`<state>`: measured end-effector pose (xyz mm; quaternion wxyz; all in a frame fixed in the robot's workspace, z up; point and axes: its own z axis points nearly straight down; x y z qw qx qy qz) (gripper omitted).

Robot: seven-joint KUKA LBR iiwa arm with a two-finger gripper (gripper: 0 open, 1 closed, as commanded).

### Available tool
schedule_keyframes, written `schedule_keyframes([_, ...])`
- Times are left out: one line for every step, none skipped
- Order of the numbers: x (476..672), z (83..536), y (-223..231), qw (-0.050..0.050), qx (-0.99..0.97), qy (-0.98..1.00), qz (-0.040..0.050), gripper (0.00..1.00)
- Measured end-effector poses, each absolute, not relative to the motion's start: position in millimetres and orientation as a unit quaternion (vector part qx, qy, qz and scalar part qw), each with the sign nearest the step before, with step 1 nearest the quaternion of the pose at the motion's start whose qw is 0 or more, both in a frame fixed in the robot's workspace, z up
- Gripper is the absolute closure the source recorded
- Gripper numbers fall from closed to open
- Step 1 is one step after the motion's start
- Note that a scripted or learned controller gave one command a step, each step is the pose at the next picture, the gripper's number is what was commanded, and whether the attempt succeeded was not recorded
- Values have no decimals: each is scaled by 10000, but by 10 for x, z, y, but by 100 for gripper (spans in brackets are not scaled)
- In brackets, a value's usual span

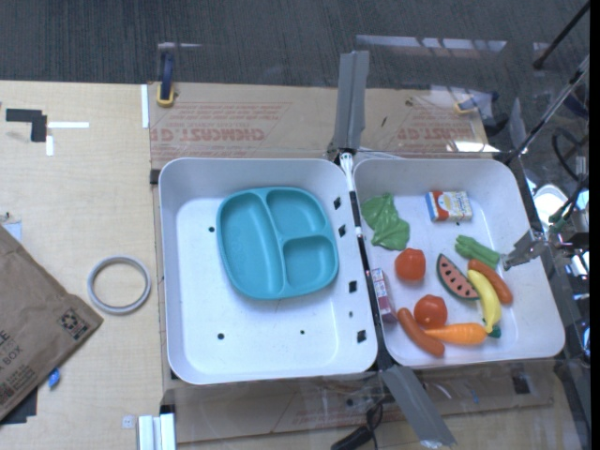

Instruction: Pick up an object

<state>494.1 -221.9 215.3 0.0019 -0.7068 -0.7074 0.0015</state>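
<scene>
Two shallow white plastic bins are sitting side by side on a pale wooden worktop (75,204), seen from above at a slant. The left bin (187,279) is holding a teal plastic divided plate (277,242) with three compartments, lying flat toward the bin's upper middle.

The right bin (525,345) is holding a scatter of toy food. A green leafy lettuce piece (385,221) is lying at its upper left, and a small white and orange carton (450,205) is lying near the top. Below them a red tomato (410,265) is sitting beside a watermelon slice (457,277). A second red tomato (430,309) is resting lower down, touching an orange carrot (457,334) and just beside a reddish sausage (419,333). A yellow banana (487,295) is lying toward the right, alongside a second orange carrot (497,284), with a green pepper-like piece (476,249) above it. A small pink-labelled packet (380,291) is lying along the left wall.

At the right edge of the frame, a metallic part that appears to be the end effector (521,254) is reaching over the right bin's rim; whether its fingers are apart or together I cannot tell.

At the left of the frame, a grey tape ring (119,283) is lying on the worktop near a brown cardboard box (33,326).
</scene>
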Motion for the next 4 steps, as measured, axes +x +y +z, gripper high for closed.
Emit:
schedule_keyframes([5157, 1044, -2097, 30, -7033, -7108, 7, 0])
schedule_keyframes([5162, 1122, -2109, 27, -7041, -7101, 12, 100])
schedule_keyframes([5917, 1998, -2225, -2, -7274, -6862, 10, 100])
schedule_keyframes([5915, 1994, -2224, 3, -7274, -6863, 14, 0])
